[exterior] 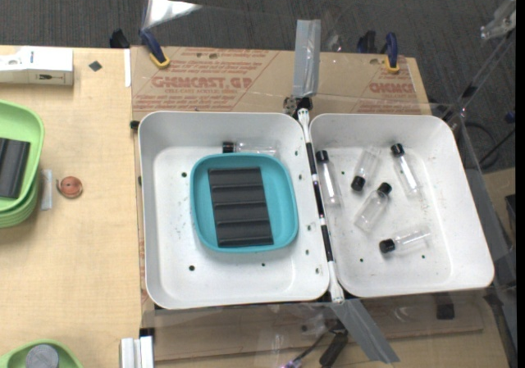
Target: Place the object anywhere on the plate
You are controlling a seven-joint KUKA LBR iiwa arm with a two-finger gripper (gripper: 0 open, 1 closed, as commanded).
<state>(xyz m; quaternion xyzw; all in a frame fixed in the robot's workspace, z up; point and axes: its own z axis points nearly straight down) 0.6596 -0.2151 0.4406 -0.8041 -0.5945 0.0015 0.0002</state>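
In the right bin [459,268], clear vials [371,211] with black caps, scattered, well apart from the teal plate [283,194] at left. Light, stiff, slick, probably prone to rolling; best pinched across mid-body. Gripper state: cannot tell.

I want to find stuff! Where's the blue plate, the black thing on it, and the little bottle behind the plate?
Teal square plastic plate [285,194], camera view, right rim.
Black ribbed rectangular insert [240,206], camera view, middle.
Clear small vial with black cap [254,147], camera view, clear body.
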